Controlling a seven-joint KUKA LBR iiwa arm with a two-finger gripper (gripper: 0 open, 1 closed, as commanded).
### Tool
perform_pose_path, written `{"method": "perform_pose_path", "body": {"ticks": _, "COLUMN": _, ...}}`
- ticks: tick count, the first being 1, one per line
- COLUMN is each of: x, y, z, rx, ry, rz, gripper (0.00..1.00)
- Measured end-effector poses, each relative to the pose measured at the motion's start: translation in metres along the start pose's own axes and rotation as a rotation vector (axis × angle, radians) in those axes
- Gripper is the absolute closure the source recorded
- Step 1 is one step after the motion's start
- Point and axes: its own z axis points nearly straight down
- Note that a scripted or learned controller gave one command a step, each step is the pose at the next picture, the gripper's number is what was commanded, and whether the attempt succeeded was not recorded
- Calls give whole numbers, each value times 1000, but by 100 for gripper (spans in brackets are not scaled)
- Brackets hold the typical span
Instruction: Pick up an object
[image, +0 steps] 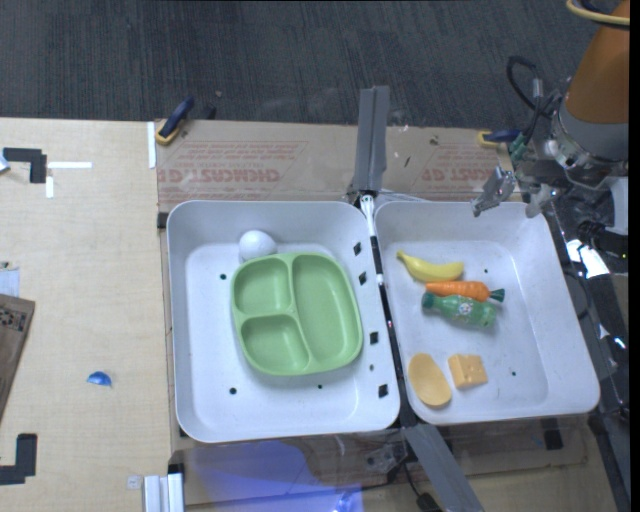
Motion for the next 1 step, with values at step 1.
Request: {"method": "perform_pose_path", "body": {"ticks": 1, "x": 39, "y": -33, "z": 143, "rx": 0, "ry": 0, "rz": -25, "gripper": 0}}
